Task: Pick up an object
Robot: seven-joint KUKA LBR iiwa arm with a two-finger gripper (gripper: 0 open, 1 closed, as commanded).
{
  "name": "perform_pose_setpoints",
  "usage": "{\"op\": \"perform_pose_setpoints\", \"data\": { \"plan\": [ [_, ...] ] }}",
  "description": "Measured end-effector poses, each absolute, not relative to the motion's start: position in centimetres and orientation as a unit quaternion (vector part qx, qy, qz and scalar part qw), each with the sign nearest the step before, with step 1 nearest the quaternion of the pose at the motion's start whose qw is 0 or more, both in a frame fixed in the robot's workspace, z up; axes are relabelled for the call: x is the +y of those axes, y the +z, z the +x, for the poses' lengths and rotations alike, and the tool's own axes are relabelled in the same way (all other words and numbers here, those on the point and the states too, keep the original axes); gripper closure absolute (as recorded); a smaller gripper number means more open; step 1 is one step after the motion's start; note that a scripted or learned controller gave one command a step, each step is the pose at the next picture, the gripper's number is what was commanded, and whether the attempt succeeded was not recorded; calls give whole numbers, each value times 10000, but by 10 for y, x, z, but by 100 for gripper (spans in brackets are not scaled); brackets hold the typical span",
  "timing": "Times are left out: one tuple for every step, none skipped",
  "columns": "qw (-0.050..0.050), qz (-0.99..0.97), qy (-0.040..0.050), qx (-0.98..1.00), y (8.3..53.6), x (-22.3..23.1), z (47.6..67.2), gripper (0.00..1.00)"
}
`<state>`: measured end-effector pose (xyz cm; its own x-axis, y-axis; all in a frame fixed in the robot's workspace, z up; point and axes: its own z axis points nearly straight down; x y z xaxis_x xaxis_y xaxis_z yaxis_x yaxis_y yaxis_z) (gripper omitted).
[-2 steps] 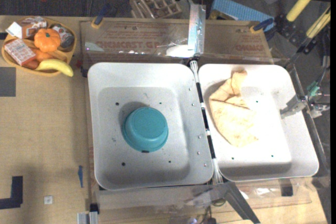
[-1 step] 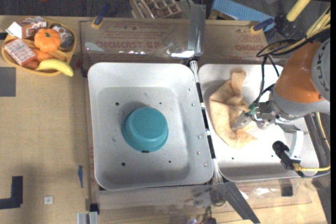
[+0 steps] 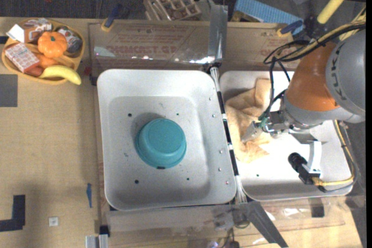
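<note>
On the bench sit two white bins: left bin (image 3: 110, 96) has one teal bowl (image 3: 161, 142), right bin (image 3: 325, 180) one tan cloth (image 3: 244, 110). Gripper (image 3: 256, 132) is down on the cloth; grip unclear.

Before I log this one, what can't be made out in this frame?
- Gripper: camera view, small and blurred against the cloth; no telling whether it grips the cloth.
- Cloth: its right part is hidden under the arm.
- Right bin: the arm covers its far right side.
- Bowl: upside down, so whatever is beneath is hidden.
- Basket: box labels too small to read.
</note>
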<state>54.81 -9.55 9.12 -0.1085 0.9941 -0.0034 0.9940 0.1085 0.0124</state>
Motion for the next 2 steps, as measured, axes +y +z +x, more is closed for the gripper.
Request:
{"op": "perform_pose_setpoints", "data": {
  "plan": [
    [61, 6691, 58, 7431, 102, -96, 549, 100],
    [13, 5881, 3, 8088, 185, -53, 586, 100]
  ]
}}
